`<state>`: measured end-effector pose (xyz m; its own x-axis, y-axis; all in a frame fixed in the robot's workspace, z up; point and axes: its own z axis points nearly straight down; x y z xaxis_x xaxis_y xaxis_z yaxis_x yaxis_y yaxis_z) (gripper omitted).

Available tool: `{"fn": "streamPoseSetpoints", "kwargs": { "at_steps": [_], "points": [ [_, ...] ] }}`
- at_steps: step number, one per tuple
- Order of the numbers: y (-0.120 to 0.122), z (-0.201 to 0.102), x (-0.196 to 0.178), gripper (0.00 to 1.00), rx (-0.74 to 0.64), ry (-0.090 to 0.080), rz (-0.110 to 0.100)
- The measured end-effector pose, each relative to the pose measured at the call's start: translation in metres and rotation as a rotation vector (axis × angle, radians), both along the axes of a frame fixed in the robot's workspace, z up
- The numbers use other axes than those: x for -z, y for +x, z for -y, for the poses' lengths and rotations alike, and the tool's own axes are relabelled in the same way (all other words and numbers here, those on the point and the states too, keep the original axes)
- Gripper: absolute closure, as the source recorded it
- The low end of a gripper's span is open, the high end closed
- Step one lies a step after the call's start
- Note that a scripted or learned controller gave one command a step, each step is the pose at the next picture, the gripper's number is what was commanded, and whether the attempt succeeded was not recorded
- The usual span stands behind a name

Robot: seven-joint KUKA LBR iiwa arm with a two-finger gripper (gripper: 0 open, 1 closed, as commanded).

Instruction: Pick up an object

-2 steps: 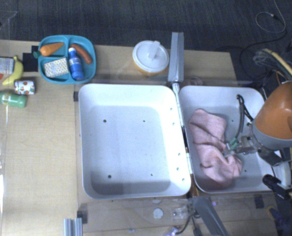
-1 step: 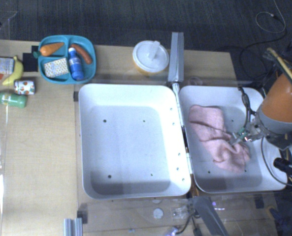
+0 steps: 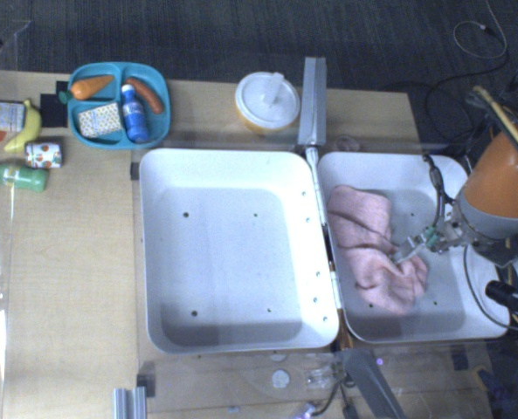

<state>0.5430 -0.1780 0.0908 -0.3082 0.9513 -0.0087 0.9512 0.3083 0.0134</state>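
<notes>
One arm (image 3: pixel 501 190) reaches low; claw (image 3: pixel 404 253) touches pink cloth (image 3: pixel 372 247), grip unclear.

The arm (image 3: pixel 501 201) is grey with a rounded orange band (black cables trail alongside it).

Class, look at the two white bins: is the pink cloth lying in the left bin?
No, the pink cloth lies crumpled in the right bin, with the pincer at its edge.
</notes>
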Motion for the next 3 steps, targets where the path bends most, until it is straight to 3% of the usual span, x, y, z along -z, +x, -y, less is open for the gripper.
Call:
{"fn": "streamPoseSetpoints", "kwargs": {
  "at_steps": [1, 2, 3],
  "points": [
    [-0.032, -0.021, 0.000, 0.00, -0.102, -0.001, 0.002],
    [-0.029, -0.022, -0.013, 1.00, -0.102, -0.002, 0.009],
    [0.023, -0.072, -0.105, 1.00, -0.311, 0.001, -0.010]
  ]
}}
